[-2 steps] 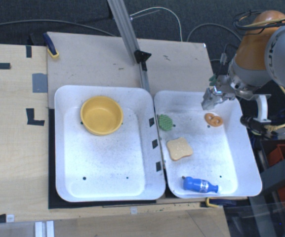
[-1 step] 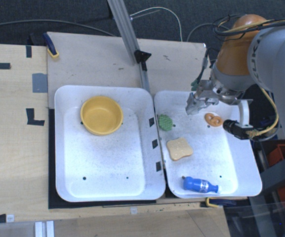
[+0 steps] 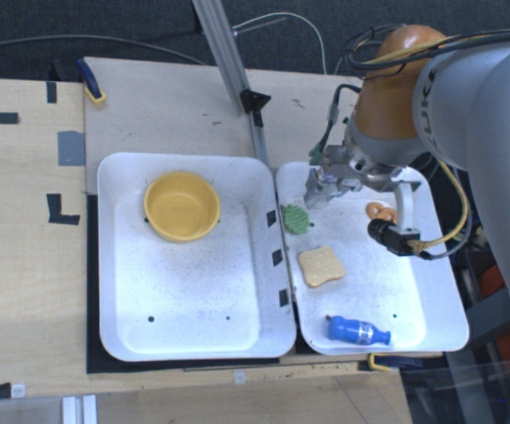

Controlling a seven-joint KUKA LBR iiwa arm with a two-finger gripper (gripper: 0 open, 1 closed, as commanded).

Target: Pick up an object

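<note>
My gripper (image 3: 318, 193) hangs over the upper left part of the right bin (image 3: 431, 312), pointing down. Just below and left of it lies a small green round object (image 3: 296, 220), close to the bin's left wall and apart from the gripper. A tan slice of toast (image 3: 321, 266) lies in the middle of the same bin. A blue bottle (image 3: 357, 330) rests on its side near the front edge. A small orange object (image 3: 378, 210) sits to the right, partly behind the arm's cable. A yellow bowl (image 3: 182, 205) stands in the left bin (image 3: 131, 316).
The grey arm with its orange band (image 3: 396, 95) covers the upper right of the right bin. A slanted metal pole (image 3: 228, 51) rises behind the bins. Black cables (image 3: 414, 241) loop beside the gripper. The wooden bench extends to the left.
</note>
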